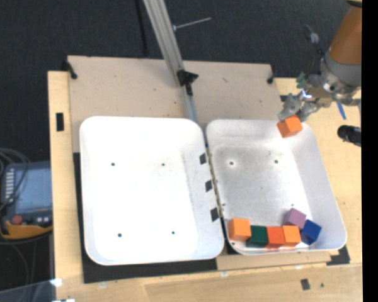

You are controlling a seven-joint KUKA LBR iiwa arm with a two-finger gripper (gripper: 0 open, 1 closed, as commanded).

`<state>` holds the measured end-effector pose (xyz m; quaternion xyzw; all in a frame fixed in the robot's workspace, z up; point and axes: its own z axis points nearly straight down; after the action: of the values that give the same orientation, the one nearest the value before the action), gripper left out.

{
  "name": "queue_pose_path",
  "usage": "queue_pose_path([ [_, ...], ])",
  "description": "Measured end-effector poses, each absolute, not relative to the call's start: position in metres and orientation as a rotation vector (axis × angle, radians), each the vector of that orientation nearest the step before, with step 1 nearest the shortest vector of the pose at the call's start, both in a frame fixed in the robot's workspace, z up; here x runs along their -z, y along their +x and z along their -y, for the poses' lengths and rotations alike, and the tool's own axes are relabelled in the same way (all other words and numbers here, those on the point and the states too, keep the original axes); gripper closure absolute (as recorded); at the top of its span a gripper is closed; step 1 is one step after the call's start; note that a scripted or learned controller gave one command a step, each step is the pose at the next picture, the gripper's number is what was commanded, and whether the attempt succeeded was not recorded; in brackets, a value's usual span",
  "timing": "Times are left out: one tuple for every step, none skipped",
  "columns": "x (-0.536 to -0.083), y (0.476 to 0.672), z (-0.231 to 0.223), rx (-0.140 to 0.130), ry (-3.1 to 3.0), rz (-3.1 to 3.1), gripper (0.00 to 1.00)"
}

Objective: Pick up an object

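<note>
Orange cube (290,126) hangs just under the pincer (294,111) over the far right corner of the right bin (264,168), seemingly nipped between the closed-in fingers, clear of the cluster of blocks (274,230) along the near wall. Lift step looks under way. Next calls for a steady raise without the cube slipping.

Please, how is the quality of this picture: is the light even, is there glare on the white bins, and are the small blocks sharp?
Camera view: light is fairly even; the left bin is bright, nearly washed out, the right bin shows grey scuffing; the blocks along its near edge are soft-edged but their colours are distinct; the gripper and the orange block at it are slightly blurred.
</note>
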<state>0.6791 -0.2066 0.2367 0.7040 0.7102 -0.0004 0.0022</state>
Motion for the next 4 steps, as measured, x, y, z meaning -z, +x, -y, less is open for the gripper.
queue_pose_path([
  [-0.246, 0.676, 0.158, -0.001, 2.215, -2.227, 1.0],
  [-0.254, 0.669, 0.102, -0.002, 2.215, -2.23, 1.0],
  [-0.251, 0.663, 0.041, 0.0, 2.215, -2.231, 1.0],
  [-0.249, 0.656, -0.019, 0.001, 2.215, -2.232, 1.0],
])
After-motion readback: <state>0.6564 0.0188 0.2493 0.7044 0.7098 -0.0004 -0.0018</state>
